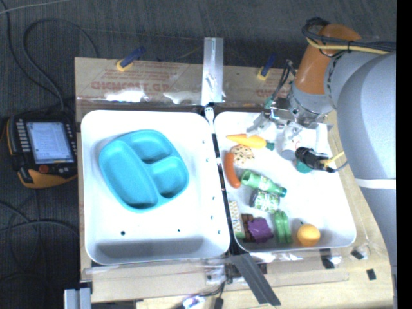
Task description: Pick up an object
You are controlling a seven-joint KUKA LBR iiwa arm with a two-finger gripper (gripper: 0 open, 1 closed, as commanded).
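My gripper (279, 125) hangs over the back of the right bin (341, 205), just right of a yellow-orange carrot-shaped toy (245, 140). Nothing shows between its fingers. Below the carrot lie a speckled cookie (242, 154) and an orange-red sausage (230, 170). Further forward are a green bottle (264, 184), a green can (264, 202), a purple item (260, 228), a green piece (282, 227), an orange fruit (308, 234) and a brown bar (237, 224). A small teal item (303, 167) sits by the right wall.
The left bin (116, 237) holds a blue divided plate (143, 168). A metal post (213, 69) stands behind the wall between the bins. A teach pendant (42, 148) lies on the floor at the left. The grey arm (367, 108) covers the right side.
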